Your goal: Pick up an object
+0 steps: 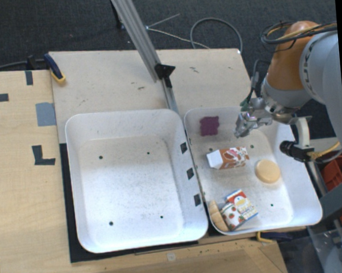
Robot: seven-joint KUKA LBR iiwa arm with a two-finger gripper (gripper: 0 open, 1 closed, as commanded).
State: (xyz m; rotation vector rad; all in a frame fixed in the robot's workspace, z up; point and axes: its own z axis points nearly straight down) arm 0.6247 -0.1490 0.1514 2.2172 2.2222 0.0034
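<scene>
Fingers: the fingers [242,128] hang over the upper part of the right bin [297,214], pointing down; whether they stand wide or narrow cannot be told at this size, and nothing shows between them.
Purple block: the purple block [209,125] lies just beside the fingers, on their far side from the arm [308,67], apart from them.
Red-and-white carton: the red-and-white carton [227,157] lies on its side a little below the fingers, nearer the front edge of the bin.
Tan disc: the tan disc [268,171] sits below the fingers, toward the arm's side.
Printed box: the printed box [237,208] rests well apart from the fingers, near the bin's front corner.
Left bin: the left bin [79,170] lies beyond the purple block, across the shared rim.
Stage: judged as approach, no object yet grasped.
Risk: a straight descent from here likely meets bare bin floor between the block and the carton, closing on nothing.
Risk: the low block may slip out if caught at its edge.
Risk: a sideways correction could nudge the carton away.
</scene>
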